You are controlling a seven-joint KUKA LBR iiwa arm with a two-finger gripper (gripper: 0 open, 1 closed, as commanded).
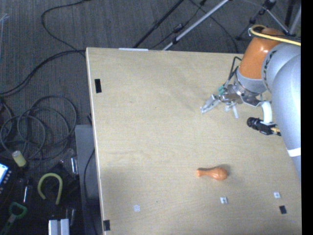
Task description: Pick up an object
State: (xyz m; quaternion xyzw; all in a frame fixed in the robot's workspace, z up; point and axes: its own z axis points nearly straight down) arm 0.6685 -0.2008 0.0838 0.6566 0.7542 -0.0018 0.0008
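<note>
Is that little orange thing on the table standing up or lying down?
Lying down. The orange object rests on its side on the wooden table, narrow end pointing left.

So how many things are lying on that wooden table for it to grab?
1. A single orange pear-shaped object lies toward the near edge of the table, below and apart from the gripper. The arm could hide something at the right.

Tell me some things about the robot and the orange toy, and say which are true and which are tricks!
1. The orange object lies on the wooden bench top. True.
2. The gripper is holding the orange object. False: the object lies apart from it, nearer the camera.
3. The arm has an orange band above its wrist. True.
4. The orange object sits at the bench's far left corner. False: it lies in the near right part.
</note>
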